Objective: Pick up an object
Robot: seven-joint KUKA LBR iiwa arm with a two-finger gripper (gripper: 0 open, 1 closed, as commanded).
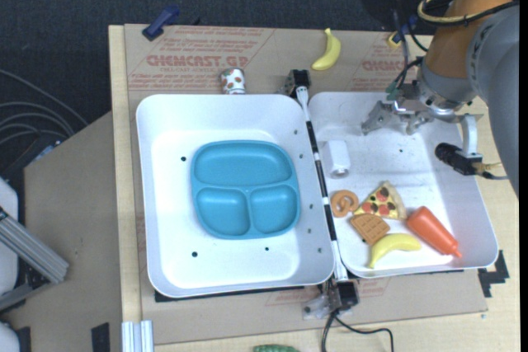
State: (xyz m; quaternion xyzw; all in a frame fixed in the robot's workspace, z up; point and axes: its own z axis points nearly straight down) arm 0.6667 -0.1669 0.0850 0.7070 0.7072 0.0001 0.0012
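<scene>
Toys waiting in the right bin, none picked up yet.

Carrot (435,231), banana (393,247), cracker (368,227), pizza slice (382,200) and pretzel (342,202) cluster near the front edge of the right bin (462,185); a white cylinder (338,157) lies by its left wall. The gripper (396,115) hangs over the bin's far edge, well apart from them, fingers spread and gripping nothing. I judge this the approach step: next it must travel toward one toy and descend over it. The left bin (157,177) holds a blue plate (244,187).
</scene>
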